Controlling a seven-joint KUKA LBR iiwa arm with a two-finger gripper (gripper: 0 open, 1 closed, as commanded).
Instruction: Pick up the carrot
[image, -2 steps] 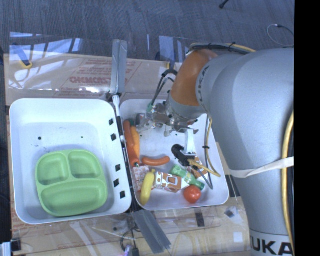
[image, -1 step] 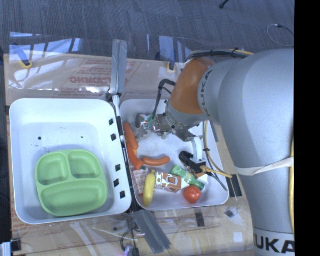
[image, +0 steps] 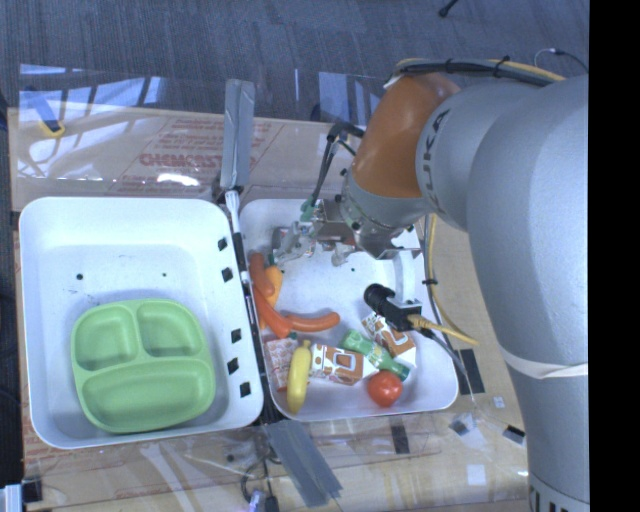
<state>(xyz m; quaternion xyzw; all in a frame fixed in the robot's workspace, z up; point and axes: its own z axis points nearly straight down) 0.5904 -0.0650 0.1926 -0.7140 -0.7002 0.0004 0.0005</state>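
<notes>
The gripper (image: 305, 240) hangs over the far left part of the right bin (image: 335, 285), low over the white floor. Whether it is spread or pressed together cannot be told from this angle, as the metal parts bunch together under the wrist. Nothing can be seen gripped in it. The carrot (image: 265, 295) lies just beside the gripper, on its near-left side along the bin's left wall, with its upper end close to the gripper (whether the two touch cannot be told). At the carrot's lower end an orange-red sausage (image: 318, 321) runs off to the right, nearer the camera than the gripper and apart from it. Further toward the camera lie a yellow banana (image: 298, 372), a printed carton (image: 338, 364), a second carton with green on it (image: 392, 345) and a red tomato (image: 384, 389), all well clear of the gripper. Off to the gripper's left, past the dividing wall, the left bin (image: 120, 250) holds a green divided plate (image: 143, 365).
</notes>
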